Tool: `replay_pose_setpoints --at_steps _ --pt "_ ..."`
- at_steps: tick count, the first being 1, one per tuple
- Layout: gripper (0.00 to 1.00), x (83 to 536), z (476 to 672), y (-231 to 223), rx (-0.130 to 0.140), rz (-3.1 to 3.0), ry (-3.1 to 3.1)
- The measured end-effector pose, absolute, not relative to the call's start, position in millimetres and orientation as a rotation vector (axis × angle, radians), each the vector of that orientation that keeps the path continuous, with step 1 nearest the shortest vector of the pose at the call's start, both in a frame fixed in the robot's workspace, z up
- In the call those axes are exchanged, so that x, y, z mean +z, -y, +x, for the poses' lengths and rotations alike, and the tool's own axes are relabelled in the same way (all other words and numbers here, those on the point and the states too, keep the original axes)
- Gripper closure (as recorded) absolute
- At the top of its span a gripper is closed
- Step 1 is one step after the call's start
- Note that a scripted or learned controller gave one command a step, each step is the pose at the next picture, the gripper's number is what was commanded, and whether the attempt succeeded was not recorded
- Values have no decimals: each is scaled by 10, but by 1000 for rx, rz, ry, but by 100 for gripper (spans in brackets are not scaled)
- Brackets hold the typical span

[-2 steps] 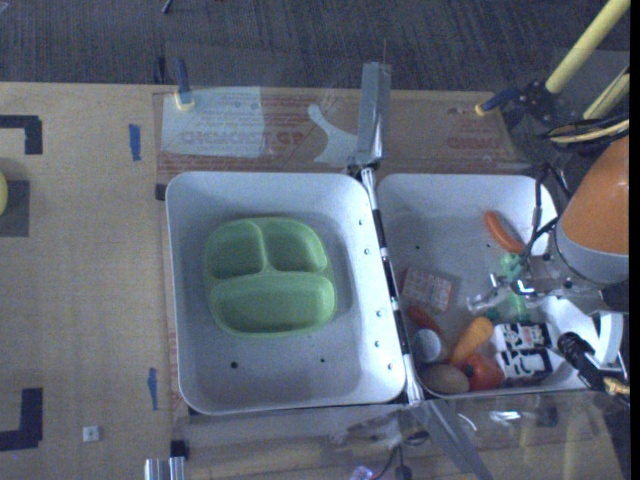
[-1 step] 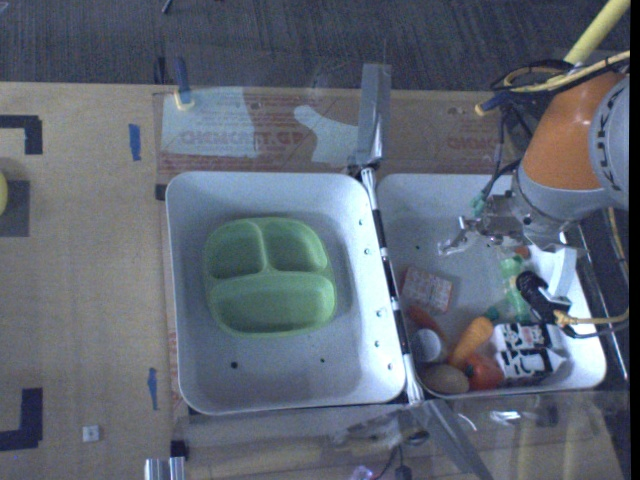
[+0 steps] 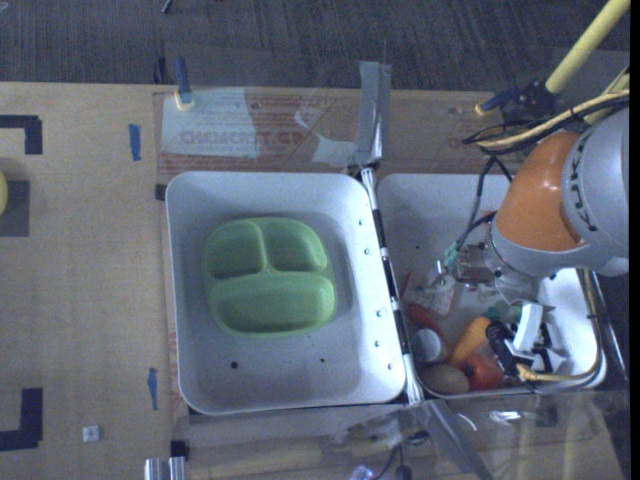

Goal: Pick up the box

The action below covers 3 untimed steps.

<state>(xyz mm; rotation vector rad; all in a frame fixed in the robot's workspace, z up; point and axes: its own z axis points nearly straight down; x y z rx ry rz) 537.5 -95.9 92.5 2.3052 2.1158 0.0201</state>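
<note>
Camera view puts the box (image 3: 436, 293), as far as I can judge a small pale carton with a pinkish face, in the right bin (image 3: 400, 208). It sits to the right of the green plate (image 3: 270, 275), just past the wall that splits the two bins. The green plate lies alone in the left bin (image 3: 190, 268).

The gripper (image 3: 470, 266) hangs on the side of the box away from the green plate, close to it. I cannot tell whether the jaws are open or closed, and nothing shows as held.

Lower in the picture than the box, and also right of the green plate, lies the clutter:
- a red piece (image 3: 420, 315) close against the box
- a pale ball (image 3: 428, 343)
- a brown potato-shaped toy (image 3: 447, 378)
- an orange carrot-shaped toy (image 3: 470, 338)
- a second red toy (image 3: 485, 371)

The box looks light and thin-walled. It is probably stiff along its edges but easy to crush on its flat faces, and smooth enough to slip.

The best hold seems to be from above, across two opposite sides near the middle, with a modest squeeze. The side facing the green plate stands near the bin wall, so there is likely little room there. The red piece may get nudged or caught in the grasp.
</note>
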Motion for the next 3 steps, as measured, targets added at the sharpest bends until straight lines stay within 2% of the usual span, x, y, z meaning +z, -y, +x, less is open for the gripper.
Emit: replay_pose_setpoints --at_steps 1,2,3 --pt "0 927 5970 1035 13 2140 -2282" --pt "100 1040 5989 1011 22 2136 -2283" --pt "0 1038 5987 1011 21 2136 -2283"
